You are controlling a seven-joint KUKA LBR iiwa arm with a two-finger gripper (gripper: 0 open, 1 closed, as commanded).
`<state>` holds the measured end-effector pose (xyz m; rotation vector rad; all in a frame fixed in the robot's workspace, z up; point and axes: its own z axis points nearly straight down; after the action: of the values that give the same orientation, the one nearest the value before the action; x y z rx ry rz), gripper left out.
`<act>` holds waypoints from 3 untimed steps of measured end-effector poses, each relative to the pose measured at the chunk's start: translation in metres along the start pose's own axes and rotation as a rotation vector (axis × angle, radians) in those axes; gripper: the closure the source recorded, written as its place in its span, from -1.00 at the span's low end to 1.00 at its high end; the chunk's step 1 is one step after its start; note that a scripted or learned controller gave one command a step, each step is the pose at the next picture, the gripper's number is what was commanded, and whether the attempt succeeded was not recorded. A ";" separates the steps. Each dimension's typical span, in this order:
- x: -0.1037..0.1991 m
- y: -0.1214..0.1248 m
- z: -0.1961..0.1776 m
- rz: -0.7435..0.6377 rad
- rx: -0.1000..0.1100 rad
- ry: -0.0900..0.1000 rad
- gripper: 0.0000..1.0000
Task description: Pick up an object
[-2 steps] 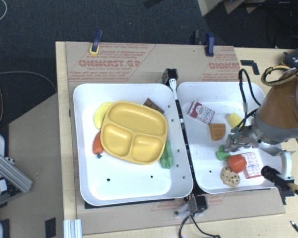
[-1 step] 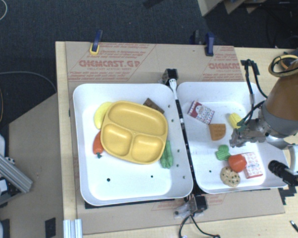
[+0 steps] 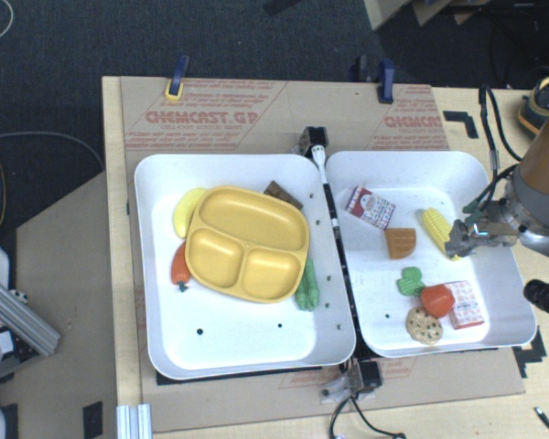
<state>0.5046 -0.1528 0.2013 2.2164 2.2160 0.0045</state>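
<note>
The arm reaches in from the right over the right bin (image 3: 494, 176), and its pincer (image 3: 461, 242) hangs low at that bin's right side, just beside the lower end of a toy corn cob (image 3: 435, 228). The cob is small and yellow, ribbed along its length, lying at a slant on the white floor of the bin; whether the pincer touches it cannot be told, and how far the pincer stands open cannot be told either, since the tips are dark and blurred against the bin. Left of the cob lies an orange-brown wedge (image 3: 401, 242), and farther up and left a red and white packet (image 3: 370, 208). Below these sit a green toy piece (image 3: 409, 281), a red toy tomato (image 3: 437, 299) touching a second red and white packet (image 3: 468, 304), and a brown speckled cookie (image 3: 425, 326) near the bin's front wall. The left bin (image 3: 156, 245) holds a yellow divided tray (image 3: 247, 242) turned at a slant, with a yellow piece (image 3: 185, 210) showing at its upper left, a red-orange piece (image 3: 179, 267) at its left edge, a dark brown piece (image 3: 284, 194) at its upper right and a green piece (image 3: 307, 289) at its lower right. Both bins rest on the counter (image 3: 119, 154), which is covered with printed brown paper.
</note>
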 end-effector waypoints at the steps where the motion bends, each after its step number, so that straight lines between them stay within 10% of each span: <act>1: 0.000 0.001 -0.025 -0.001 0.002 0.001 1.00; 3: 0.086 0.050 -0.021 -0.005 0.005 0.003 1.00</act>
<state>0.5545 -0.0665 0.2229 2.2148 2.2254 0.0021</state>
